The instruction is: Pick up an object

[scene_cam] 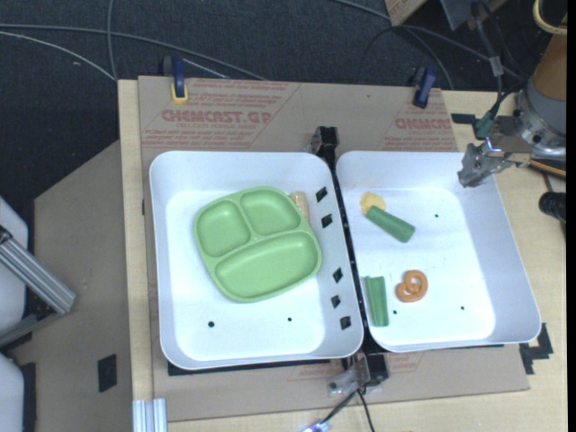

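The right bin holds a dark green cylinder with a small yellow piece at its upper end. Lower down lie an orange pretzel-shaped piece and a green rectangular stick near the bin's left wall. My gripper hangs over the right bin's upper right corner, above and to the right of all these objects. Nothing shows between its fingers.
The left bin carries a green divided plate with a small tan item at its upper right edge. Black clips line the divider between the bins. Blue clamps hold the cardboard sheet at the back.
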Controlling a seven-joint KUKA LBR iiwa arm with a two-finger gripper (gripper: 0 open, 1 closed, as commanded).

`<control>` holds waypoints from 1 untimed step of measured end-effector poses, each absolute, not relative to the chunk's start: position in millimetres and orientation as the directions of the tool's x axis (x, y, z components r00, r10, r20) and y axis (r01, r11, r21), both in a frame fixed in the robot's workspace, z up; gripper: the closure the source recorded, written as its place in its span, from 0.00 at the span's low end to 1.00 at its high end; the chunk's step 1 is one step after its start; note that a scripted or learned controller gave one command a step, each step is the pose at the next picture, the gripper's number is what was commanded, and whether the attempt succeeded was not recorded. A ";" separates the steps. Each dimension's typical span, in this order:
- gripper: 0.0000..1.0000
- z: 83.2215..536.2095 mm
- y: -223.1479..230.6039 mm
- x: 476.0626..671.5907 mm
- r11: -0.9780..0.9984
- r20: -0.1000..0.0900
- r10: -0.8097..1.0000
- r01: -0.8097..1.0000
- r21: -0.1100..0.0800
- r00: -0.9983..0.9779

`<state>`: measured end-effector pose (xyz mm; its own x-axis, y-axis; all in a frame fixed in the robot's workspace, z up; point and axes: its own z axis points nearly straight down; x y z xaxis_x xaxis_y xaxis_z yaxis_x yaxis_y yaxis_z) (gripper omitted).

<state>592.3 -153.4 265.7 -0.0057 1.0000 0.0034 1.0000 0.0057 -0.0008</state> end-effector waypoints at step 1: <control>1.00 269.3 -98.8 592.4 0.007 0.004 1.000 1.000 -0.001 -0.007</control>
